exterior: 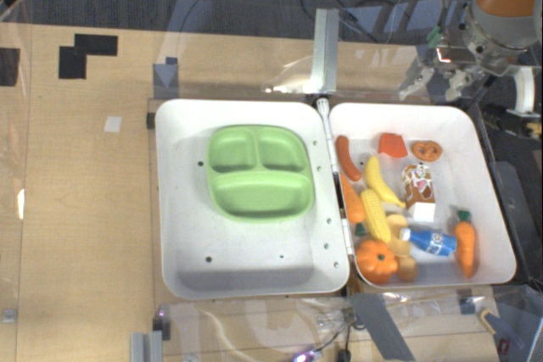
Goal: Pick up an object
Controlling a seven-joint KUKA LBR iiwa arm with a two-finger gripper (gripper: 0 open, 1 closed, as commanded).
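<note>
A: White plastic, two shallow bins. The left bin [182, 267] is holding a green divided plate [259, 172]. The right bin [492, 182] is holding toy food, packed toward its left side and near edge.

B: Itemising the right bin: a red sausage [346, 158] along the divider, a banana [379, 181], a corn cob [375, 214], a small pumpkin [377, 259], a blue bottle [431, 243], a carrot [465, 243], a red block [391, 145] and a round cookie [426, 150].

A: And the arm?

B: The gripper [441, 79] is hanging beyond the right bin's far edge, over the bench, well apart from every item. Whether its fingers are open or closed cannot be told; they are too small and blurred.

A: So nothing is being held.

B: Nothing is showing between them. The step in hand is looking like the approach. The carrot, the cookie and the red block are sitting with some bare floor around them, so those are probably the cleaner picks; the banana, corn and pumpkin are touching neighbours, and a descent there is risking a jammed finger or a double grab.
</note>
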